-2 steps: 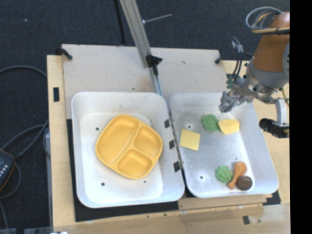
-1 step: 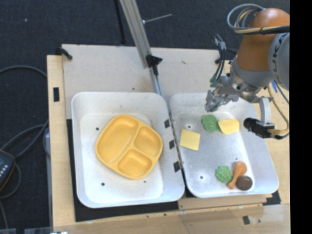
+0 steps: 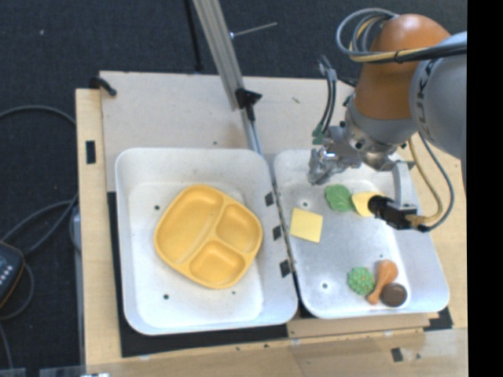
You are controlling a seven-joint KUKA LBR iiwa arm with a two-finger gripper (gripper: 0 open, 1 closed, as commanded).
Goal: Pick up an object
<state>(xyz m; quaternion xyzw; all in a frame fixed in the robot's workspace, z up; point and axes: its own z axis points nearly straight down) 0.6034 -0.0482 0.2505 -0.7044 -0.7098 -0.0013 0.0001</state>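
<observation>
The tool (image 3: 324,166) hangs just beside the green piece (image 3: 339,198), seemingly lined up for picking; its finger spread cannot be told. A yellow square (image 3: 306,225) lies near the piece.

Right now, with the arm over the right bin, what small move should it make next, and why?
Probably a short drop straight down. The gripper hangs at the far end of the right bin, just beyond the green piece, and nothing shows between its fingers. The yellow square lies farther off, toward the near side.
</observation>
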